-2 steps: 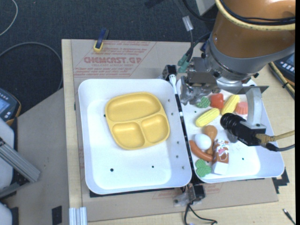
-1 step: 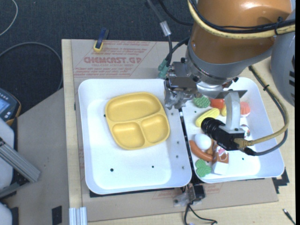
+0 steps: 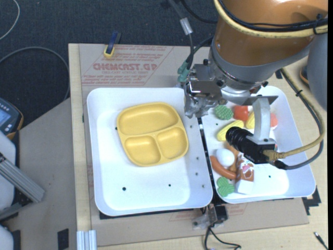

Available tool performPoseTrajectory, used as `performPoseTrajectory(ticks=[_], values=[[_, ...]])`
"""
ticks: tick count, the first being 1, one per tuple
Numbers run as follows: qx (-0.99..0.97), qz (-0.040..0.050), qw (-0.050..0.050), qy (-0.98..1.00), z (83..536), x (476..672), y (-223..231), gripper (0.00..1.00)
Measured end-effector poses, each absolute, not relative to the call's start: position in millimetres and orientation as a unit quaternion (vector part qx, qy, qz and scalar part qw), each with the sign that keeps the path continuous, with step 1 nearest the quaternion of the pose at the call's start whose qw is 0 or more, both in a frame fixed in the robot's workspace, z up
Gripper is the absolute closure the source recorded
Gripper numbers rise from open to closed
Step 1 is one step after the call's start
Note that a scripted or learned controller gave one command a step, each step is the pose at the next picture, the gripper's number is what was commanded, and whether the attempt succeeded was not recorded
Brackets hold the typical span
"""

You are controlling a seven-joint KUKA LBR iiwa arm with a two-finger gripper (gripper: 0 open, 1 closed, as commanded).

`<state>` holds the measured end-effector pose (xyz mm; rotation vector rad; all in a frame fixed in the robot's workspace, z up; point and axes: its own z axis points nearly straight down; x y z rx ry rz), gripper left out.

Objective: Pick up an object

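The arm (image 3: 270,30) sits closest to my camera, its orange band bulking large in the upper right of the frame. Below it the claw (image 3: 193,105) hangs at centre frame, over the seam where the two bins meet, near their far edge. I cannot tell whether the claw is spread or pressed together, and I see nothing held in it.

The left bin (image 3: 104,165) carries a yellow plate (image 3: 152,133) with three compartments, lying flat just left of the claw. The things to pick lie crowded in the right bin (image 3: 296,165). A green piece (image 3: 222,111) sits just right of the claw, with a red piece (image 3: 240,112) beside it. Lower in the frame lie a white egg (image 3: 225,156), an orange sausage (image 3: 222,166) touching it, and a carton (image 3: 245,172). Both bins rest on a cardboard sheet (image 3: 125,66) on the tabletop.
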<state>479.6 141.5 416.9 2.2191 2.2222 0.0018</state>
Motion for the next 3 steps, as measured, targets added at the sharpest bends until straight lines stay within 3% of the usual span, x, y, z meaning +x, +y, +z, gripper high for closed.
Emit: performPoseTrajectory(ticks=[1,2,3], values=[[0.706,0.0017,0.001,0.708,427,480.2,142,1.00],[0.704,-0.0029,-0.003,0.710,381,477.2,228,1.00],[0.709,-0.0083,-0.003,0.705,247,477.0,175,1.00]])
